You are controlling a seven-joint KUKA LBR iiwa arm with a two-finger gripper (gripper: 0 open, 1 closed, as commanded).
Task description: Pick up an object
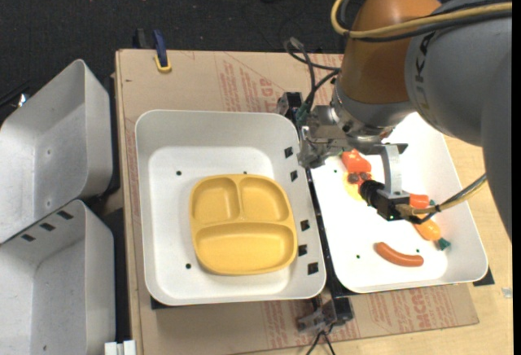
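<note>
Hanging over the far left part of the right bin [346, 247], the gripper [322, 148] is seemingly working through the approach step. I cannot tell whether it is clasping anything. 1 small orange piece [352, 159] is lying just beside it, with a sausage [399, 254] nearer. The next move is calling for a descent centred on 1 item.
</note>
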